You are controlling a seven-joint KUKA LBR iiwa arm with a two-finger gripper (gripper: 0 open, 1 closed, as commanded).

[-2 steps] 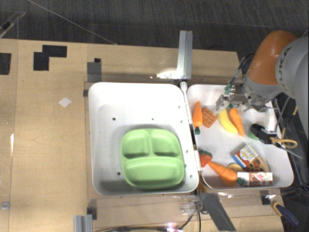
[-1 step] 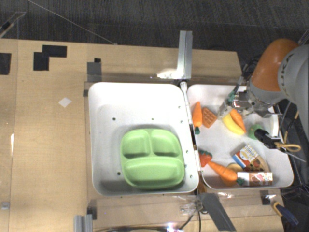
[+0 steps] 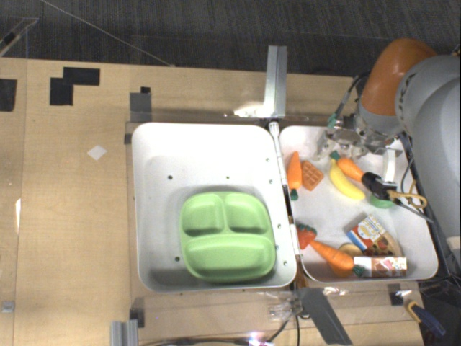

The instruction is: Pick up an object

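Observation:
My gripper [image 3: 340, 147] hangs over the far right part of the right bin [image 3: 429, 245], below the arm's orange band. It is just above and left of a small orange carrot [image 3: 351, 169] and a yellow banana [image 3: 345, 184]. Nothing shows between its tips. Further left lie an upright orange carrot [image 3: 294, 171] and a waffle piece [image 3: 312, 176]. Near the front of the bin are a larger carrot [image 3: 332, 253], a colourful small box [image 3: 370, 231] and a red and white packet [image 3: 380, 267].
The left bin [image 3: 155, 157] holds a green divided plate [image 3: 227, 235]. A metal post [image 3: 276, 81] stands behind the wall between the two bins. The grey arm covers the right bin's far right corner.

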